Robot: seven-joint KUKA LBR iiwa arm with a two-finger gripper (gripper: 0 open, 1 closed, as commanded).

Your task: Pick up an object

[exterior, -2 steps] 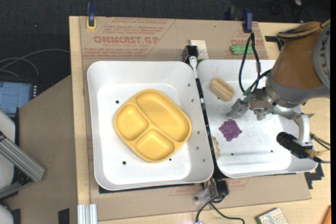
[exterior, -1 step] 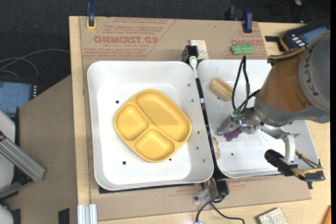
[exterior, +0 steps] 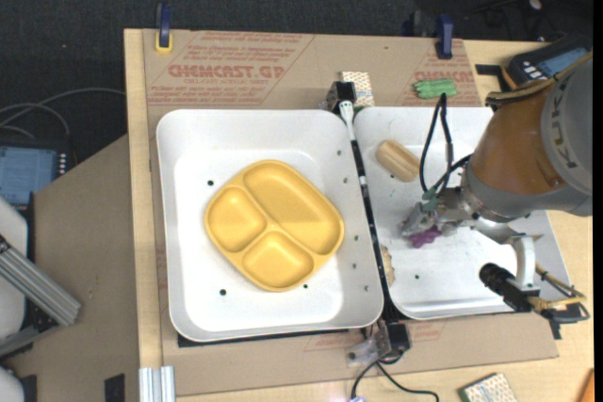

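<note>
Here, the purple object lies just beside the gripper.

A yellow three-compartment tray lies in the left bin. In the right bin, the gripper touches a purple object, near a tan cylinder.

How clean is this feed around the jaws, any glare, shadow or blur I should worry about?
Camera view: lighting is even and soft. The white right bin is bright but not blown out. The yellow divided plate in the left bin is sharp. The gripper area is soft and cluttered by cables, so the purple object beneath it is hard to resolve. The arm casts only faint shadow.
</note>
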